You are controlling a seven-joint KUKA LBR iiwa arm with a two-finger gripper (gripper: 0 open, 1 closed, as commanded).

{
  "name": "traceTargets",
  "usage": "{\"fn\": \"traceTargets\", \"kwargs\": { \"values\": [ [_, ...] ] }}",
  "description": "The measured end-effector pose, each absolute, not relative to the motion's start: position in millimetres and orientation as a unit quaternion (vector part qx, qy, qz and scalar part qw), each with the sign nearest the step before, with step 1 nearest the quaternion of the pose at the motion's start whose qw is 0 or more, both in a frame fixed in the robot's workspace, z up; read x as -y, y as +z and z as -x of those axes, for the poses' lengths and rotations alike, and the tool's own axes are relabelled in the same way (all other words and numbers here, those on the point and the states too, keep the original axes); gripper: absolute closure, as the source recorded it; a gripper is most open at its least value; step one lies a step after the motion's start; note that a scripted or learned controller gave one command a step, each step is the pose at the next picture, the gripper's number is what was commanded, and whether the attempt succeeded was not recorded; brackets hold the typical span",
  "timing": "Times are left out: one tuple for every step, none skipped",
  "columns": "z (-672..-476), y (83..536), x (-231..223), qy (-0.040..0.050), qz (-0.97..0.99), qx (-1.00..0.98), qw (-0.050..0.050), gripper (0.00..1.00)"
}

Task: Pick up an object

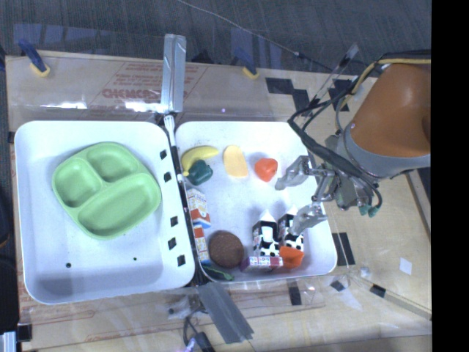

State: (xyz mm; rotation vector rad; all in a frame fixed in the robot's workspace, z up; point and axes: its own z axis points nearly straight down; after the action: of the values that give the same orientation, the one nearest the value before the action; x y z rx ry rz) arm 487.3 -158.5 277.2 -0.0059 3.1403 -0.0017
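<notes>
My gripper (296, 200) hangs over the right side of the right bin (220, 134), its two fingers spread open with nothing between them. One finger (292, 173) reaches toward an orange-red piece (266, 169); the other finger (304, 220) sits just above a black-and-white cow-patterned carton (267, 243) and a small orange object (292, 256). Further left in the bin lie a pale yellow block (235, 160), a yellow banana (200, 153), a dark green item (199, 171), a brown ball (226, 247) and a printed packet (198, 213).
The left bin (44, 270) holds a green divided plate (107, 188). A metal divider bar (174, 72) stands between the bins at the back. The arm's orange band (392, 112) and cables (330, 97) hang over the right bin's right edge.
</notes>
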Motion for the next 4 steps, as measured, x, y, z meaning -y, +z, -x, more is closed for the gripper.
{"fn": "traceTargets", "kwargs": {
  "values": [
    [-490.7,122.2,140.3,0.0009,-0.033,-0.999,-0.003,0.00],
    [-574.6,94.6,104.2,0.0009,-0.073,-0.997,-0.001,0.00],
    [-546.3,200.4,117.9,-0.0013,0.294,-0.956,0.003,0.00],
    [-487.5,124.3,125.9,0.0008,0.419,-0.908,0.000,0.00]
  ]
}}
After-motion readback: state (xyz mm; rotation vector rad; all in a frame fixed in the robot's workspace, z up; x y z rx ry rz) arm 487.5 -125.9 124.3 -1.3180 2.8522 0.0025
